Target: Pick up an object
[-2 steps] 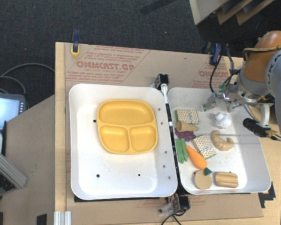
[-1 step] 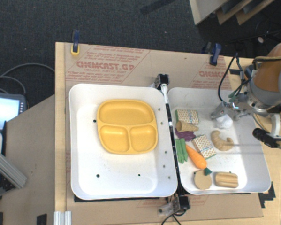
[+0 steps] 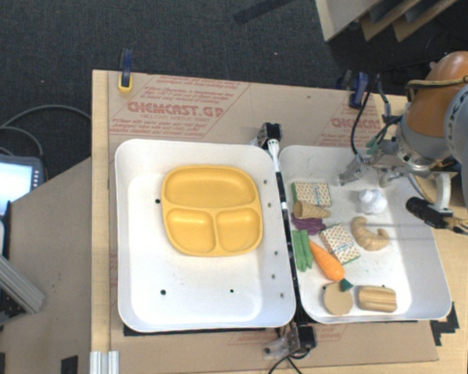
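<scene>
Camera view: the gripper (image 3: 369, 175) hangs over the right bin's (image 3: 428, 298) far end, just above a small white lump (image 3: 370, 200); whether it is spread or pinched I cannot tell. That lump looks light and smooth, likely slippery, so a grasp across its middle seems best. Near it lie a croissant (image 3: 370, 234), a carrot (image 3: 326, 260), green beans (image 3: 301, 249) and two patterned crackers (image 3: 313, 193). A yellow tray (image 3: 212, 208) sits in the left bin (image 3: 137, 240). The board (image 3: 176, 105) beneath reads "CHEMCAST GP" in red.
</scene>
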Available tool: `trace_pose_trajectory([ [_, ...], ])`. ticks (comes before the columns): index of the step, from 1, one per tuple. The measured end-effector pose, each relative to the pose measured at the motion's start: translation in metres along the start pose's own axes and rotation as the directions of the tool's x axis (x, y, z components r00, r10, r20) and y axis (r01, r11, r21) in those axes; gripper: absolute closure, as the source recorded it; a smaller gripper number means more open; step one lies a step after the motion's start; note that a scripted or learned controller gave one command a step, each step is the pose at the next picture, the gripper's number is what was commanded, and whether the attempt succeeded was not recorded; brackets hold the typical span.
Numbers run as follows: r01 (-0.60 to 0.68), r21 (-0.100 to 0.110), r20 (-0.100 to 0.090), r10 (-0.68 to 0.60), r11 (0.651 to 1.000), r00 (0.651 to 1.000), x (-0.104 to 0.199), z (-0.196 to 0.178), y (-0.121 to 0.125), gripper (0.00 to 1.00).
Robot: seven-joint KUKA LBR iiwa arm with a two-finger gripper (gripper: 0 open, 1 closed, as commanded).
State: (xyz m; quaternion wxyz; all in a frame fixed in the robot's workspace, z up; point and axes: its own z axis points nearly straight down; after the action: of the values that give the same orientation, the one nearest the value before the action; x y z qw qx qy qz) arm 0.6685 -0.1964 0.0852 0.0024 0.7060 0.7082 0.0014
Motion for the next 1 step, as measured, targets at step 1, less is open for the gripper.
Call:
trace_pose_trajectory([
  [1,-0.001,0.004,-0.012,0.001,1.000,1.000,-0.0230,-0.0012,-0.0425,0.00],
])
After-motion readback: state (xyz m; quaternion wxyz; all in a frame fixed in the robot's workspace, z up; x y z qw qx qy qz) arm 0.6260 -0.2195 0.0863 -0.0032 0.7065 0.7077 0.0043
